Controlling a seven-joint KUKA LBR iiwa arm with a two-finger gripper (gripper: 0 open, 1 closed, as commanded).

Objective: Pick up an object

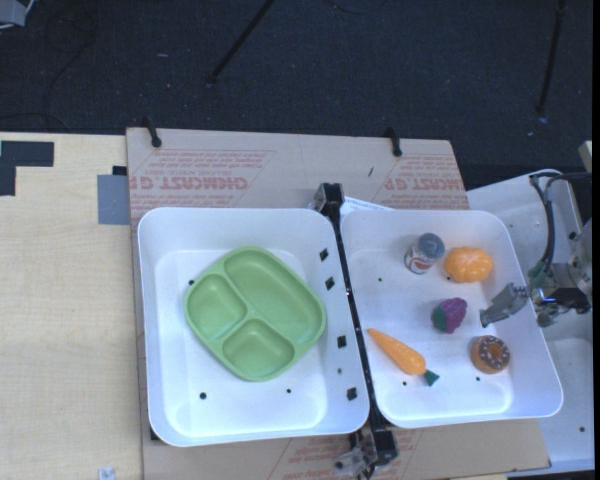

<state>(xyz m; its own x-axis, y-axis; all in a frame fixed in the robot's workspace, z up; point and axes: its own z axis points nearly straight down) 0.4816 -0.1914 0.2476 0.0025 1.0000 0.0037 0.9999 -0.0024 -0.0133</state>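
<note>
The right bin point(540, 408) holds, nearest, a carrot point(398, 352) and a donut point(490, 354), then a purple fruit point(448, 315), then a can point(423, 253) beside an orange point(467, 264). The gripper point(520, 303) sits at this bin's right rim, near the donut, nothing between its fingers; whether they are spread I cannot tell. The left bin point(170, 408) bears a green tray point(255, 313). Both rest on cardboard point(280, 173) over a pale wood bench point(50, 318); beyond lies dark floor point(280, 58) with cables.
</note>
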